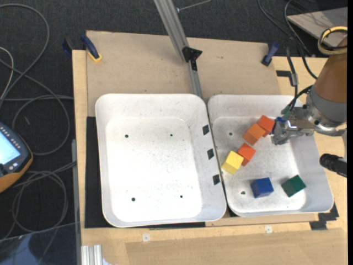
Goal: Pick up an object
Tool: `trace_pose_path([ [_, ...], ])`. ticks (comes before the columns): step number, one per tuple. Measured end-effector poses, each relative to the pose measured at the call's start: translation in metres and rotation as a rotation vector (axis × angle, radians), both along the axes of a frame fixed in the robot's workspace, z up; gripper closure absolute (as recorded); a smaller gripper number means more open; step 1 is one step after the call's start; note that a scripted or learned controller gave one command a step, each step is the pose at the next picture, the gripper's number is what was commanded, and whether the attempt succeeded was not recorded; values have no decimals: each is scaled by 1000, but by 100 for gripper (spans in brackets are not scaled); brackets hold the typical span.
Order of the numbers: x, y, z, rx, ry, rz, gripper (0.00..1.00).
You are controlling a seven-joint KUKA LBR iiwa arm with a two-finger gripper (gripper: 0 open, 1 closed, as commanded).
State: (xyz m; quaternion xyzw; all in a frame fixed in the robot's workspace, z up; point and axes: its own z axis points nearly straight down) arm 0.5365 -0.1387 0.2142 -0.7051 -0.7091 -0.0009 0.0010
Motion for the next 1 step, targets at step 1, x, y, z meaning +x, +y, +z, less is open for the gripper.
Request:
trace_pose_path([
  [1, 8, 47, 8, -1, -3, 1, 100],
])
